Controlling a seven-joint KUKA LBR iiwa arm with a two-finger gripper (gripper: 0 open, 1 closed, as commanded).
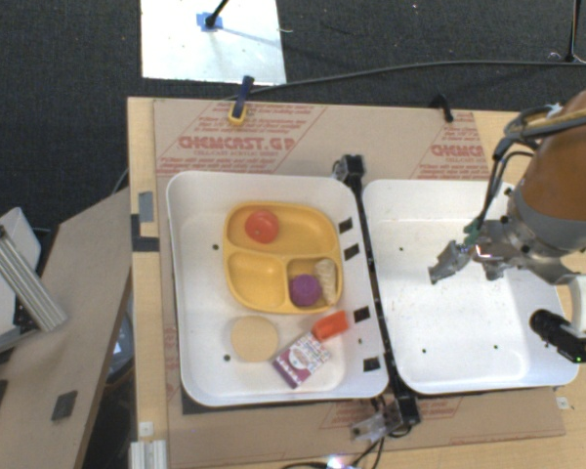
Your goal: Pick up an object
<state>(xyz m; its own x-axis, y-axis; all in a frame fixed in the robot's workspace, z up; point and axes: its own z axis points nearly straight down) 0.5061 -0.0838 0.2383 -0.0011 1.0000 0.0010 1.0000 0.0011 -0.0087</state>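
Observation:
My gripper (pixel 447 263) hangs over the middle of the right bin (pixel 420 360), above bare white floor, with no object under it. All the objects lie in the left bin (pixel 190 291). A yellow divided plate (pixel 259 277) holds a red ball (pixel 263 226), a purple ball (pixel 305 288) and a beige piece (pixel 325 274). In front of the plate are a tan round disc (pixel 253 338), a small orange block (pixel 330 324) and a purple-and-white packet (pixel 301 359).
The grey arm with its orange band (pixel 562 164) covers the right bin's far right side. A black divider with clips (pixel 363 262) runs between the bins. A cable (pixel 400 66) crosses behind the bench, and a metal rail (pixel 20 272) stands at left.

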